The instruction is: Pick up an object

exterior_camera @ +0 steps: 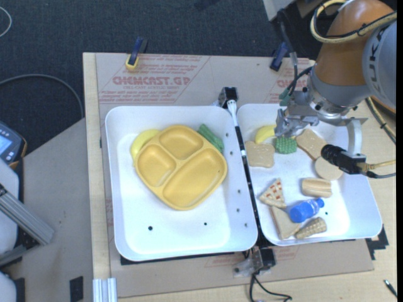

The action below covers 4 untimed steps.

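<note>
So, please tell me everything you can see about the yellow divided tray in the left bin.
The yellow divided tray looks like smooth plastic, rounded in outline, with three compartments: two smaller ones toward the far side and one larger one toward the near right. It lies flat, open side up, turned at an angle, on the floor of the left bin. Its far-left edge overlaps a pale yellow round piece, and a green object sits against its far-right edge.
</note>
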Each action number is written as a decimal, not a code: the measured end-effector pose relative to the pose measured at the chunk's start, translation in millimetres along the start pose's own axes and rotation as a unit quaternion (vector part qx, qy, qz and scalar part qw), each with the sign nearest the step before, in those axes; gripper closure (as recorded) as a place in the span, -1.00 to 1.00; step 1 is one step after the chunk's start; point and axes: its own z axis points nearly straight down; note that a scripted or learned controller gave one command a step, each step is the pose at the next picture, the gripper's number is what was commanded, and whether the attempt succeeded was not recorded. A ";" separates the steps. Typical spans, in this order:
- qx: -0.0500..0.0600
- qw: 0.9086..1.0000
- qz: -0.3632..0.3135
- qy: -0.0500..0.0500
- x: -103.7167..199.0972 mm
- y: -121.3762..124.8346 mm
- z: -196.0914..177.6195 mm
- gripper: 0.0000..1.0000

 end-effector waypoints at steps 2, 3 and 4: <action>0.000 1.000 0.000 0.000 99.9 -14.5 -13.3 1.00; 0.001 1.000 0.001 -0.001 137.7 -21.4 8.3 1.00; -0.002 1.000 0.003 -0.002 129.9 -12.2 5.6 1.00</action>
